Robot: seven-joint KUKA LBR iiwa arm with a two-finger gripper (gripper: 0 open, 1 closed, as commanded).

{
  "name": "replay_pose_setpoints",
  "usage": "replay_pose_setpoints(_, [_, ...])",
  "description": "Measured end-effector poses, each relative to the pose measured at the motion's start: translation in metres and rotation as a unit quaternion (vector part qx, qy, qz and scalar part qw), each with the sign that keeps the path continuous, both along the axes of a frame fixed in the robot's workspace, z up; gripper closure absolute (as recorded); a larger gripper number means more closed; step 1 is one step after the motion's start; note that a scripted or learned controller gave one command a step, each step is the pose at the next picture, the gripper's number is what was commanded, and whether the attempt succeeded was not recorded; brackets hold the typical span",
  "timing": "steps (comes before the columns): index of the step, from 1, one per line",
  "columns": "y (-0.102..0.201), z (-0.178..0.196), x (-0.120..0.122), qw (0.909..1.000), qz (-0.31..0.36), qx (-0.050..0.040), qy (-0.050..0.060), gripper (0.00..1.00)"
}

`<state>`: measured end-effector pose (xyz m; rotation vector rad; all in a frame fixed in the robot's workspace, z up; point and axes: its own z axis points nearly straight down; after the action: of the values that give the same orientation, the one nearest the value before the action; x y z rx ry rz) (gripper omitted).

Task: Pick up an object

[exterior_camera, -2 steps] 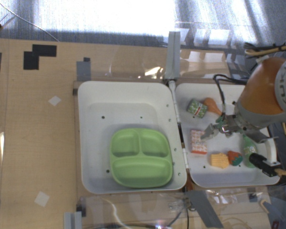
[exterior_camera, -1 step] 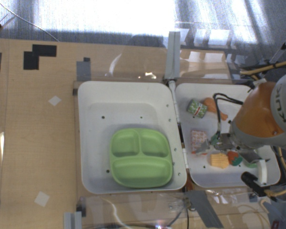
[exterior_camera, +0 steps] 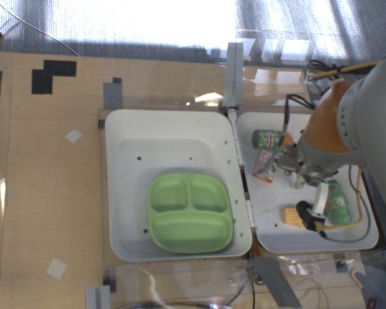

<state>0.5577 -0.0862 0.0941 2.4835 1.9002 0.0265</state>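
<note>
Pincer state unclear over right bin, green divided plate in left bin

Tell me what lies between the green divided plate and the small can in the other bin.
In the camera view, the bins' adjoining rims lie between the green divided plate and the small can, with bare white bin floor on either side.
</note>
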Motion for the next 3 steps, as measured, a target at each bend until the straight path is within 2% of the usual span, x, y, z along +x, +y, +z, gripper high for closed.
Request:
replay_pose_setpoints(1, [-0.001, -0.007, 0.110, 0.9706, -0.240, 0.0043, 0.017, 0.00])
replay_pose_setpoints(2, [0.000, -0.005, 0.023, 0.9630, -0.269, 0.0042, 0.008, 0.00])
replay_pose_setpoints(3, [-0.018, -0.006, 0.042, 0.9673, -0.254, 0.0037, 0.006, 0.00])
